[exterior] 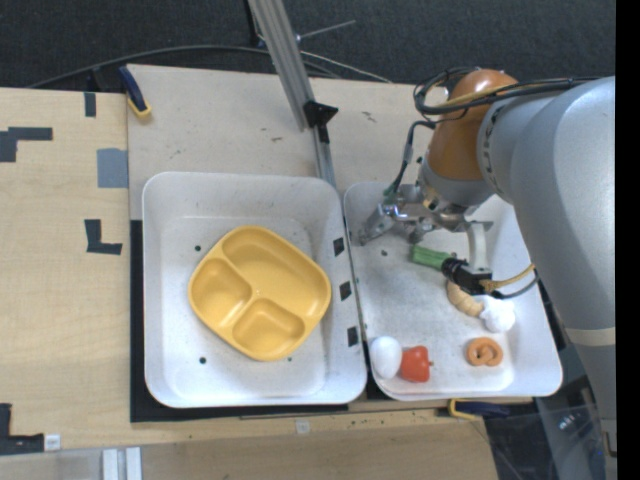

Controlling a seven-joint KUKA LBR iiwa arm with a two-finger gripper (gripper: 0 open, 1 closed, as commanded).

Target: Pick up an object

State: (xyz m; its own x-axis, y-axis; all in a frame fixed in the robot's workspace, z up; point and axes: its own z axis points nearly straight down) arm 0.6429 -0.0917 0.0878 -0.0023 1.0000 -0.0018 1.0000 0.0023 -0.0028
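gripper point(385, 218) over right bin point(530, 368) back-left corner — finger state: can't tell | nearest obj: green piece point(430, 258) | tip: centre over it, descend straight, avoid bin wall

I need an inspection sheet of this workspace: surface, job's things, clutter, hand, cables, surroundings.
Surface: pale wooden bench bearing a left bin and a right bin, both white.
Job's things: right bin holds a green piece, white egg, red piece, orange ring, tan-and-white piece.
Clutter: yellow divided tray in left bin.
Hand: hand low over right bin's far left corner; nothing seen held.
Cables: black cables behind bench; wires at wrist.
Surroundings: metal pole, grey tape marks.
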